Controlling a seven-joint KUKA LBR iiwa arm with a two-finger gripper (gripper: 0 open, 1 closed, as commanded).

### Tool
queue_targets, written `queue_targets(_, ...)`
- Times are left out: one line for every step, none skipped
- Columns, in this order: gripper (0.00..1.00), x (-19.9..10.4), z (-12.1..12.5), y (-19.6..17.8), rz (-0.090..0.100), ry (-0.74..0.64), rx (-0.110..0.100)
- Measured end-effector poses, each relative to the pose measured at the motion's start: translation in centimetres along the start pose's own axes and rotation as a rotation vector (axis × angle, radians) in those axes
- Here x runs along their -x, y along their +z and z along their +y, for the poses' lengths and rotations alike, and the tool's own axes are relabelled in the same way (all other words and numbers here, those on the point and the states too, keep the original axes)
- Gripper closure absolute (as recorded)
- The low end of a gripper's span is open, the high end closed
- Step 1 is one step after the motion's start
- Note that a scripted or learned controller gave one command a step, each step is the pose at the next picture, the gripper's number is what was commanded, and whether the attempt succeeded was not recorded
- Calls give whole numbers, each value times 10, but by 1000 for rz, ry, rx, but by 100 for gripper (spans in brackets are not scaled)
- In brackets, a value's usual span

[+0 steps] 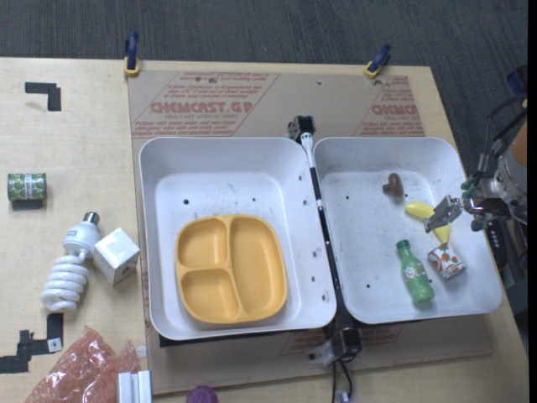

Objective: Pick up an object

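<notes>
The yellow piece [419, 211] is my nearest candidate: it lies on the floor of the right bin [369, 154], toward its right side, and my gripper [443, 215] hangs just beside it, reaching in over the bin's right rim. I can't tell whether my fingers are spread or closed; they blur into metal from this angle, and I see nothing between them.

3 other things crowd that corner: a green bottle [414, 271] lying on its side, a small orange-and-white carton [447, 263] just beside it near the wall, and a brown lump [392, 185] farther back.

My main worry is a miss. The yellow piece looks low and rounded, so if I close off-centre it could squirt sideways across the slick floor. Descending so close to the rim, I could also clip the bin wall and shove the whole bin. The carton sits almost beneath my wrist, so a slanted approach might knock it into the bottle. The left bin [168, 162] holds a yellow divided tray [231, 269], well apart from all this.
</notes>
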State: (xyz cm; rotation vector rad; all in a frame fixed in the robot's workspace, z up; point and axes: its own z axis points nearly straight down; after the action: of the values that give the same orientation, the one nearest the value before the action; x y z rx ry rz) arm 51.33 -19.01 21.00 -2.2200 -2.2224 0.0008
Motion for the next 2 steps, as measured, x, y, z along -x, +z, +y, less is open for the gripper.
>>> queue_targets(0, -6, -10, 99, -9, 3, 17)
queue_targets(100, -4, -9, 88, -11, 6, 19)
